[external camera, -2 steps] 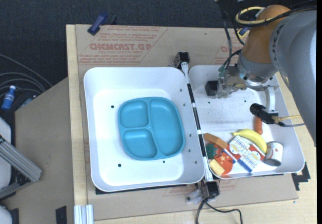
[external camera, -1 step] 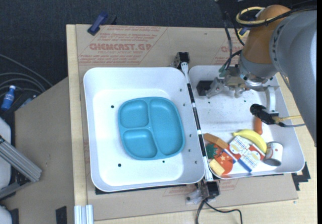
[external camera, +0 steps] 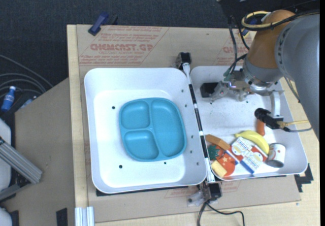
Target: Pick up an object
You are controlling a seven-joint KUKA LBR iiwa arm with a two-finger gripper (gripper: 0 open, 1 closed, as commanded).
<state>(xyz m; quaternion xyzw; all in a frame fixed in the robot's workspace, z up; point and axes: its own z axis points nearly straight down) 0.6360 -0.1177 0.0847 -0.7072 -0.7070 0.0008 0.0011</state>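
Grey arm (external camera: 299,42) over right bin (external camera: 223,75) | pincer (external camera: 228,88) aperture cannot tell | holding nothing visible

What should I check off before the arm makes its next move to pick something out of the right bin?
1. Objects available in right bin: ok, banana and other items are piled at its near end.
2. Gripper over the pile: not ok, it sits over the bin's far end, apart from the pile.
3. Object between gripper fingers: cannot tell.
4. Banana reachable from above: ok, it lies on top.
5. Left bin contents: ok, only a blue divided plate.
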